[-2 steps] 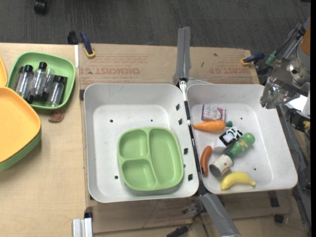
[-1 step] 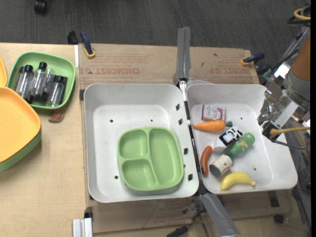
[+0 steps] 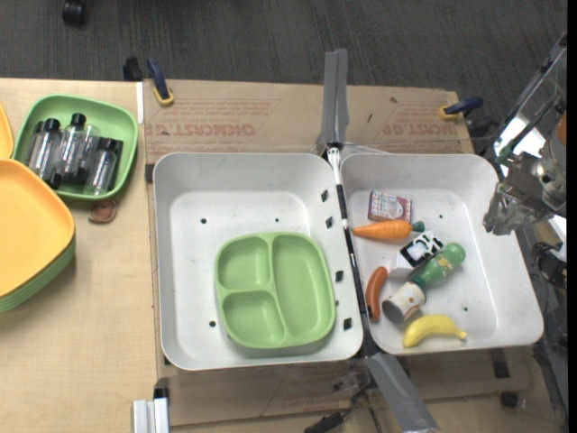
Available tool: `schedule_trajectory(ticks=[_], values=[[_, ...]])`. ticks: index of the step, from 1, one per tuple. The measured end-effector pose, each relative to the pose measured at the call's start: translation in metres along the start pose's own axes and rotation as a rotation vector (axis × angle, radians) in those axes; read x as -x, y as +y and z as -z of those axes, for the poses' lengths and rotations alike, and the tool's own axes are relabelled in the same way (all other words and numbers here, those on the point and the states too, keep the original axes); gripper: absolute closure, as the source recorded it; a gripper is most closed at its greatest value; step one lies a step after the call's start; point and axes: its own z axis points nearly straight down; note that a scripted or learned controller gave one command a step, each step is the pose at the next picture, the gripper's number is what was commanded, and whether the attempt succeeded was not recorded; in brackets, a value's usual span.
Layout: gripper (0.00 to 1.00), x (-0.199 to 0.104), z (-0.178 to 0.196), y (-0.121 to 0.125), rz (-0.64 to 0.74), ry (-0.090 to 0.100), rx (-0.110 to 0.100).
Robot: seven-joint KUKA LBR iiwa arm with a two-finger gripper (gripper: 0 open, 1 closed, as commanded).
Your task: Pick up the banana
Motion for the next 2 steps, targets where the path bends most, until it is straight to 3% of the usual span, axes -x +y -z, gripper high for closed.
schedule_trajectory(ticks=[1,2], values=[[1.0,0.009,0.004,-0.033,-0.385,-0.001,-0.002],[1.0,0.047,-0.032,-0.014,-0.159,0.0,-0.002]])
